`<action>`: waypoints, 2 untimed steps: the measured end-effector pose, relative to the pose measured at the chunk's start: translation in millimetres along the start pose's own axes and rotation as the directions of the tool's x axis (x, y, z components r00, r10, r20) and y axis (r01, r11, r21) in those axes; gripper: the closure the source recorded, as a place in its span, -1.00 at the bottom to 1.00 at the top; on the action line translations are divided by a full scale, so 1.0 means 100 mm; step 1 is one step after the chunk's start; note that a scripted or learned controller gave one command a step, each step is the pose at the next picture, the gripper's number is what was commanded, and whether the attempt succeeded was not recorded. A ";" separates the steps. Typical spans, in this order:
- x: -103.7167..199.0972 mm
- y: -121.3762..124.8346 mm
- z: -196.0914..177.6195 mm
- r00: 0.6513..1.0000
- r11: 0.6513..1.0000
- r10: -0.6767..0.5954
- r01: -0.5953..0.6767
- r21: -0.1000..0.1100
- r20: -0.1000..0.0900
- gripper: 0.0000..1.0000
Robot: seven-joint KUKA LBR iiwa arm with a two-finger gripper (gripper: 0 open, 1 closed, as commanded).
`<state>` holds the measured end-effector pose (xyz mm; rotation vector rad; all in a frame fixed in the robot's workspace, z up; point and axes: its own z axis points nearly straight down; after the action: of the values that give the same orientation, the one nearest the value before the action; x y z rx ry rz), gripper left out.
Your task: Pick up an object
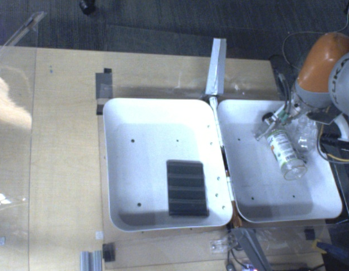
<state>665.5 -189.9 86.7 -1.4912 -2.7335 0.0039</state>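
Observation:
A clear plastic bottle (pixel 287 151) with a white label lies on its side in the right bin (pixel 259 199), toward the bin's far right. My gripper (pixel 274 123) hangs over the bottle's upper end, close to or touching it; I cannot tell which. The grey arm with its orange band (pixel 323 61) reaches in from the right above it. A black ribbed rectangular block (pixel 186 188) lies flat in the left bin (pixel 135 157), near that bin's front right.
A grey metal post (pixel 216 66) stands behind the seam between the two bins. Cables (pixel 332 145) hang by the right bin's right wall. A clear panel (pixel 13 123) covers the bench's left side.

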 end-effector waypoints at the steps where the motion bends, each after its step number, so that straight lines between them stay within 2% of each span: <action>1: 0.17 -0.07 -0.35 0.976 0.977 -0.214 0.215 -0.016 0.033 -1.00; 2: -0.03 -0.05 -0.09 0.961 0.961 -0.275 0.275 -0.002 0.015 -1.00</action>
<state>663.3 -195.6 95.6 -1.1018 -2.9283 0.0025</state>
